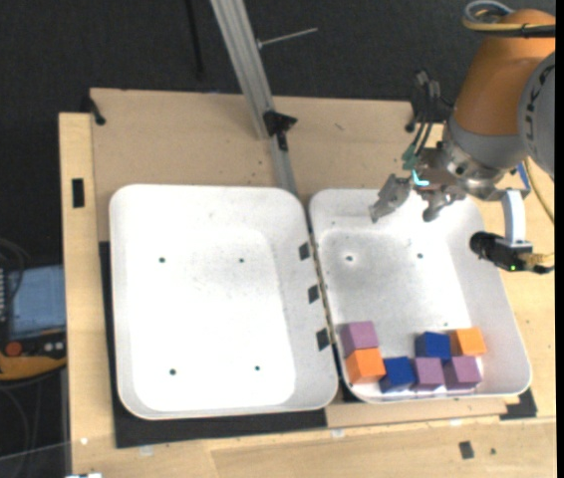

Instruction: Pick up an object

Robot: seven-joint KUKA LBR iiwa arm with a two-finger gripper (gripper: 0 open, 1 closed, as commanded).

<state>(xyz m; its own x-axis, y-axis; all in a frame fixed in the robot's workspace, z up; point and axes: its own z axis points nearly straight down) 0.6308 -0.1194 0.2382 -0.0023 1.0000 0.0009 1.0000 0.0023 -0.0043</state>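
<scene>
a grey and orange robot arm reaches in from the right over a wooden table (212, 137) carrying two shallow white bins. its hand (409, 205) hovers above the far end of the right bin (491, 297), fingers spread apart with nothing between them. the blocks to pick from sit in a cluster at the opposite, near end of that same bin: two purple blocks (360, 336) (428, 371) and a third (462, 370), two orange blocks (366, 363) (468, 342), and two blue blocks (433, 345) (399, 371), packed close together, several touching. so the blocks lie well apart from the hand, toward the viewer and slightly right. the hand would likely need to travel down the bin's length before lowering. the left bin (142, 267) sits beside it.
</scene>
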